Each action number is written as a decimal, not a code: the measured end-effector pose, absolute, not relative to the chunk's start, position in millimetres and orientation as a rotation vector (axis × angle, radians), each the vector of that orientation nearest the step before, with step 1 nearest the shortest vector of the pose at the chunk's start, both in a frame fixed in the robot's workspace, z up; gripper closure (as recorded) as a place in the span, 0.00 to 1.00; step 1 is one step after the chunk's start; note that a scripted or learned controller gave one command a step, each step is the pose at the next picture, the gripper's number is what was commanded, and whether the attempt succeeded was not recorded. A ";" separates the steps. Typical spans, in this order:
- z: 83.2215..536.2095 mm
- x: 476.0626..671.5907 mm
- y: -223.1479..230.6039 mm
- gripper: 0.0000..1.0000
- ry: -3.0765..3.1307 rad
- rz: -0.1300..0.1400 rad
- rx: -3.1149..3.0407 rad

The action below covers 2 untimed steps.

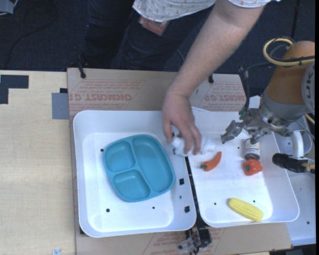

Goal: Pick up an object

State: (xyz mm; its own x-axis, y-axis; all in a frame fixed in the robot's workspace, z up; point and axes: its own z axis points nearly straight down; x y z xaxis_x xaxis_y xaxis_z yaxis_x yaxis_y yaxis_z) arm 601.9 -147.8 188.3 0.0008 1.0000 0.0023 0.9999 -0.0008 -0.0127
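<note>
Over at the 9 o'clock side of the scene, the left bin sits on a sheet of cardboard on the pale wooden bench. A blue divided plate lies flat in the middle of that bin, its two smaller compartments turned toward 12 o'clock and its larger one toward 6 o'clock.

At the plate's 2 o'clock corner, a person's hand comes down from 12 o'clock on a bare forearm and rests at the seam between the two bins. It closes over a small white thing; what that thing is cannot be made out.

Across the seam, the right bin holds four loose objects. An orange carrot lies tilted just beside the hand, at its 4 o'clock. A yellow corn cob lies near the bin's 6 o'clock edge, well apart from the rest. A small bottle stands toward the bin's 2 o'clock area, and a red tomato touches it at its 6 o'clock.

The gripper hangs over the bin's 1 o'clock part, just above the bottle. Its jaws are spread apart, with nothing between them; one finger points toward 8 o'clock and the other toward the bottle.
</note>
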 end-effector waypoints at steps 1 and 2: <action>193.5 604.4 -148.8 0.00 -2.221 0.004 -2.221; 131.6 607.8 -152.7 0.00 -2.217 0.007 -2.217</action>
